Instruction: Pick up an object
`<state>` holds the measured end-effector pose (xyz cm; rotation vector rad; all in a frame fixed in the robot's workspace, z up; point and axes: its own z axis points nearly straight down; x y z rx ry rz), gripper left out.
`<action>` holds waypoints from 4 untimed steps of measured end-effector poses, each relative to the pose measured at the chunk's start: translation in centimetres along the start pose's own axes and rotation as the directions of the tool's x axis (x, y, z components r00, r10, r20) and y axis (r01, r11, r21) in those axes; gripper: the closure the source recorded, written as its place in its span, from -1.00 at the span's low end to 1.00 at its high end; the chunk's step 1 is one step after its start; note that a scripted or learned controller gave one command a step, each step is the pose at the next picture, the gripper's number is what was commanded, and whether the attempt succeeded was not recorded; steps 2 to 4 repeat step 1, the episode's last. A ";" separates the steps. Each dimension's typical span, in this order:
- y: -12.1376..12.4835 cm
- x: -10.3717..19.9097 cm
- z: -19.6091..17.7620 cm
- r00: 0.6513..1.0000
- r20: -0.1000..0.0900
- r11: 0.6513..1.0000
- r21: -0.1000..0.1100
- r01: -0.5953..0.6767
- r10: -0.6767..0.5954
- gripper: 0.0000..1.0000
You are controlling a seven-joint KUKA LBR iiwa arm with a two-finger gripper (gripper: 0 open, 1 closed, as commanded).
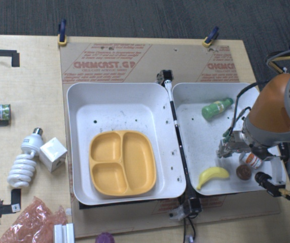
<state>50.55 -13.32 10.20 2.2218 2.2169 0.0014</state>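
In the right bin (195, 97): one banana (213, 175), one green bottle (216, 108) (lying down).

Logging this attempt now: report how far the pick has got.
Done: the gripper is down inside the right bin, above the banana. In hand: nothing visibly held. Left: the grasp and lift; the banana, the green bottle and a small brown object all lie on the bin floor.

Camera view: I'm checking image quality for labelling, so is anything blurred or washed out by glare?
Camera view: evenly lit and sharp, soft shadows inside the left bin; banana and green bottle crisp; gripper small and cluttered, hard to resolve.
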 end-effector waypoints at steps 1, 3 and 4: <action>5.9 -5.2 1.0 1.000 0.000 1.000 0.003 0.004 -0.004 1.00; 5.9 -5.2 1.0 1.000 0.000 1.000 0.003 0.004 -0.004 1.00; 5.9 -5.2 1.0 1.000 0.000 1.000 0.003 0.004 -0.004 1.00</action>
